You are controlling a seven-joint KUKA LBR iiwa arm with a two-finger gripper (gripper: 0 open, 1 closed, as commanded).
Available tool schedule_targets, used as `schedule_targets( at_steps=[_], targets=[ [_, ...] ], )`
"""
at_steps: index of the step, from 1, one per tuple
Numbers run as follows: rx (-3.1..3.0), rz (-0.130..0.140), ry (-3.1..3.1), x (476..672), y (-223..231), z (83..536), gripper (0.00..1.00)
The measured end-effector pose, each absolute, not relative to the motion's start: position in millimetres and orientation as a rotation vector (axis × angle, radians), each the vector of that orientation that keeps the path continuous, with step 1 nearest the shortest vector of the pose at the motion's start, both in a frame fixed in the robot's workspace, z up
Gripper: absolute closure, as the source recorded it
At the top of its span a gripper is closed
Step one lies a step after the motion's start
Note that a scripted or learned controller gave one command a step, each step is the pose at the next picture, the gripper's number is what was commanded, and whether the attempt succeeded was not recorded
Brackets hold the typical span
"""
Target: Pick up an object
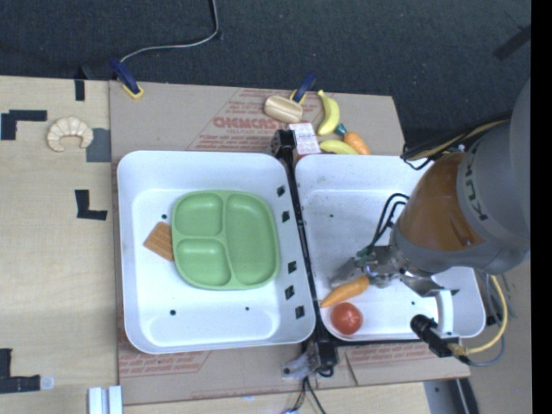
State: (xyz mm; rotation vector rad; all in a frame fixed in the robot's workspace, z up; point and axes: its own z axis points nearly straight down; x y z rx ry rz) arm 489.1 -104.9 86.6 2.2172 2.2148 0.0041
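An orange carrot [343, 291] lies on the floor of the right bin [345, 184], near its front left. Just in front of it sits a red tomato [347, 318]. My gripper [360, 272] is low in this bin, right above the carrot's right end and apparently touching it. The arm's grey wrist and orange band [440, 210] rise to the right and hide the bin's right side.
The left bin [138, 300] holds a green divided plate [227, 238] and a tan wedge [159, 241] at the plate's left edge. Behind the bins lie a bread roll [283, 108], bananas [329, 115] and a small box [304, 136]. A croissant [71, 133] rests far left.
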Motion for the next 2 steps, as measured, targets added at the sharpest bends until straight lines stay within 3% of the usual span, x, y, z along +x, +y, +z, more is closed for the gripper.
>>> schedule_targets(
  at_steps=[1, 2],
  targets=[
    [2.218, 0.002, 2.213, 489.2, -105.8, 96.1, 1.00],
    [2.221, -0.001, 2.223, 506.4, -55.1, 184.0, 1.00]
  ],
)
